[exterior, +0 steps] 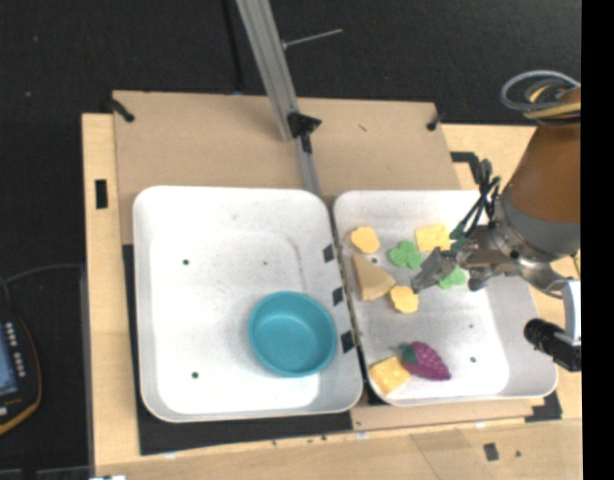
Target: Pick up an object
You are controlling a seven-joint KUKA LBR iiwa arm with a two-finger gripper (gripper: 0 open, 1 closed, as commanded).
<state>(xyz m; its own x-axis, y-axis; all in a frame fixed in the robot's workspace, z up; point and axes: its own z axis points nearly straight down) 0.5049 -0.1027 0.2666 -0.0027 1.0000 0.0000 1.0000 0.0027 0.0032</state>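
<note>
Tool point(434, 273) low in right bin point(487, 368), mid-right of frame; can't tell if open or gripping. Green piece point(407, 256) and yellow piece point(405, 301) just beside it. Best to center on one piece, avoid neighbours, then close.

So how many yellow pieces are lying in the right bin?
4: one near the back left, one further right, one mid-bin by the gripper, one at the front. Others may be hidden.
</note>
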